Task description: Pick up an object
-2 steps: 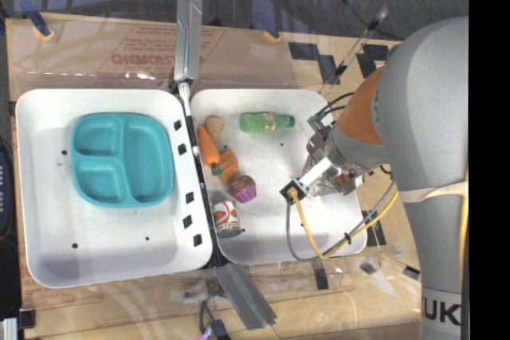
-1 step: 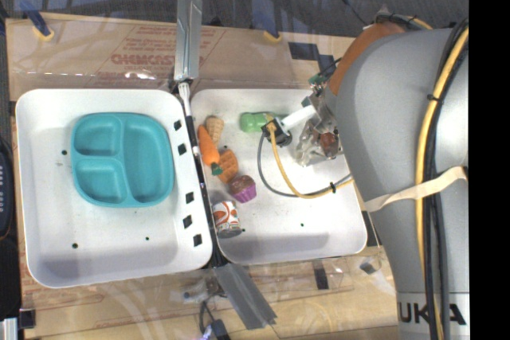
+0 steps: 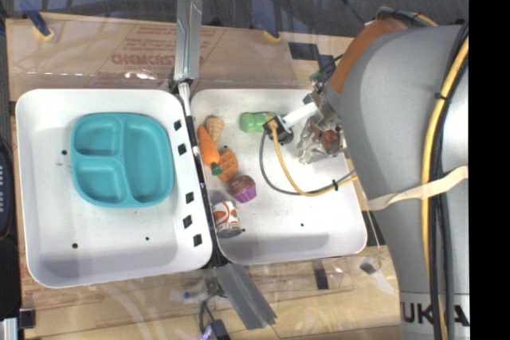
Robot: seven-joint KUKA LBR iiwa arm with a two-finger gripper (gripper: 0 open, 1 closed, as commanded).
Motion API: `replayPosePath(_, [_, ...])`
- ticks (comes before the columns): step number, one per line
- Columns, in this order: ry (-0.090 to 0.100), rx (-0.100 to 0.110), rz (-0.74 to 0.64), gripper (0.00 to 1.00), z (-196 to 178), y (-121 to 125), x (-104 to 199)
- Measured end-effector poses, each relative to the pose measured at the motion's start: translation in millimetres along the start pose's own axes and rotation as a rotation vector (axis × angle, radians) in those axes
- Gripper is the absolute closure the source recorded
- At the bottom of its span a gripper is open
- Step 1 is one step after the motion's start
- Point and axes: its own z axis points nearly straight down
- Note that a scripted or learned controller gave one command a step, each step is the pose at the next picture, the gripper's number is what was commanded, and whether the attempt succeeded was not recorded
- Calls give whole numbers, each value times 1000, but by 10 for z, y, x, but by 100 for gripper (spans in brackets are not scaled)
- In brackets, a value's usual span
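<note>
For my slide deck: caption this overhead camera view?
Gripper low in the right bin beside toy foods; teal tray in left bin.

Smooth white plastic bins (image 3: 48, 251), slight sheen. Teal divided tray (image 3: 123, 158): matt plastic. Toy food, e.g. orange carrot (image 3: 208, 147) & green piece (image 3: 255, 122): moulded plastic, semi-gloss. Arm shell (image 3: 398, 131): smooth grey, satin finish. Yellow cable (image 3: 288, 181): glossy rubbery sheath. Bench (image 3: 103, 44): brown cardboard under clear shiny film.

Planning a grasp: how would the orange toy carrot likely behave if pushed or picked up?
The toy carrot looks tapered and rounded, so it may roll in an arc. Probably light, stiff plastic. It lies against the bin wall, likely cramping the fingers.
</note>
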Motion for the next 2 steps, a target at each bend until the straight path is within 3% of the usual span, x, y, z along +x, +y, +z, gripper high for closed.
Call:
replayPosePath(1, [1,-2,5,100,123,67,328])
replayPosePath(2, [1,-1,-4,100,19,47,342])
